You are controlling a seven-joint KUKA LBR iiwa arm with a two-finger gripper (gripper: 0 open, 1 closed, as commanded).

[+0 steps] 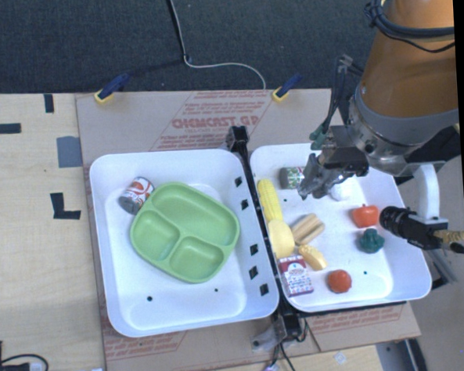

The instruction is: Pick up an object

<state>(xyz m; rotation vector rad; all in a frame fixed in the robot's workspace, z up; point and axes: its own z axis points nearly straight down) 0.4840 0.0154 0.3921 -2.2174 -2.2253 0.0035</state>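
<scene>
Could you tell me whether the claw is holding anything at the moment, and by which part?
Nothing shows between its fingers: the claw hovers over the right bin, beside a small can.

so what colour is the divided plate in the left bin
Light green plate, clear in the camera view.

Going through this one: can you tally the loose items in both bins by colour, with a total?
Green: 3, divided plate, small can, dark green piece
Yellow or tan: 4, corn cob, yellow piece, bread roll, small yellow piece
Red or orange: 4, soda can, carton, tomato, orange piece
Total: 11
</scene>
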